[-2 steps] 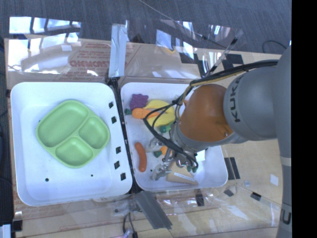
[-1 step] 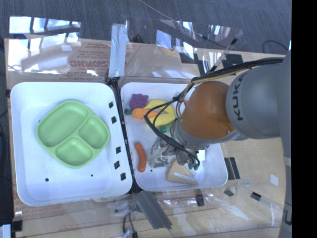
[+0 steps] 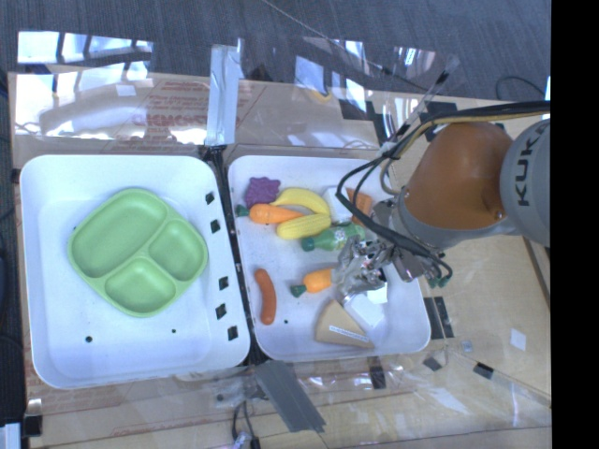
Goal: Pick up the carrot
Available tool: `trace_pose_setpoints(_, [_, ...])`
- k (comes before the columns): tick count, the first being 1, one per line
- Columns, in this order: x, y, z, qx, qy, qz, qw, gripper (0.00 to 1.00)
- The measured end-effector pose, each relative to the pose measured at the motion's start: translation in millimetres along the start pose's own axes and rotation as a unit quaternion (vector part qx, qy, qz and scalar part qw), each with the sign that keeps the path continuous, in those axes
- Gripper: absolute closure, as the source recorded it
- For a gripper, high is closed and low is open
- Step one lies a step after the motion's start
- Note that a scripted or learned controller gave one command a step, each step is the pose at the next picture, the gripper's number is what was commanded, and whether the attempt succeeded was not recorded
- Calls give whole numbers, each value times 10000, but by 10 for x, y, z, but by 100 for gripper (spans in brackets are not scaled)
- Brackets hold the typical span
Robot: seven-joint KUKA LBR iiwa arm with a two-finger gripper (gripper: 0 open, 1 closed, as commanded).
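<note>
The approach is in hand: the gripper point(image 3: 360, 267) hovers low in the right bin point(image 3: 281, 344) just beside one small carrot point(image 3: 315, 281), a second carrot point(image 3: 271, 214) lying by the banana point(image 3: 301, 198), and next it must settle over one, though I cannot tell how its fingers stand.

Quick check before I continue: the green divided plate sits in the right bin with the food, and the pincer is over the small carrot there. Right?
Not quite. The camera view shows the green divided plate alone in the left bin, not with the food. The rest holds: the pincer is over the right bin, beside the small carrot.
</note>
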State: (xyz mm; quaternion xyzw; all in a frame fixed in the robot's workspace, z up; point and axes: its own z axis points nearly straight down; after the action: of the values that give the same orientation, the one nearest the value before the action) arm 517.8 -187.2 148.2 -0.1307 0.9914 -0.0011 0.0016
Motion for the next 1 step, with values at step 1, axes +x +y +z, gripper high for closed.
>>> trace_pose_setpoints(1, [264,148,-790,16,-22,113,9999,100])
